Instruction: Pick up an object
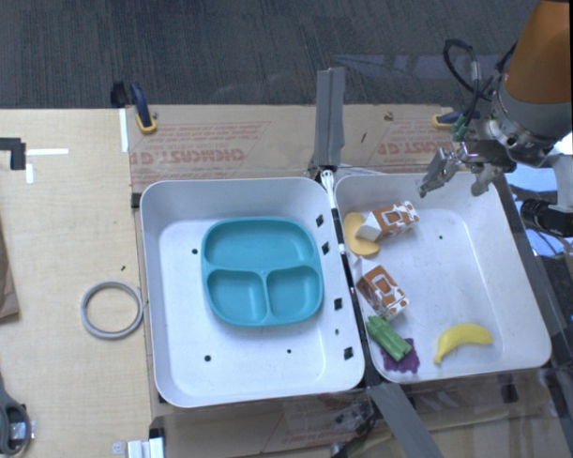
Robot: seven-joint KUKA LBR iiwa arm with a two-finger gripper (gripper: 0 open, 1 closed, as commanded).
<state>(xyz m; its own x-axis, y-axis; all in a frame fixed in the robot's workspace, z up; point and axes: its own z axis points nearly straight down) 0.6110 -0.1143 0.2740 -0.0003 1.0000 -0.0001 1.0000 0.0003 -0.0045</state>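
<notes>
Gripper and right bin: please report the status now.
Gripper open, holding nothing, above the right bin's far edge. Banana, two cartons lying in bin, untouched. Nothing between gripper and items.

Left bin (166,274): white, with small dark dots on its floor. In it, a sectioned plate (263,270), turquoise all over. Right bin (494,263): white. Two cartons (396,219) (382,292), orange-brown and white print. Round piece (356,232), pale yellow. Banana (462,340), bright yellow. Green block (388,336) on a purple scrap (404,360). Counter (62,241): light wood tone. Tape ring (111,308), grey. Cardboard strip (218,146), tan with red lettering. Arm band (543,45): orange. Gripper (461,175): dark grey.
</notes>
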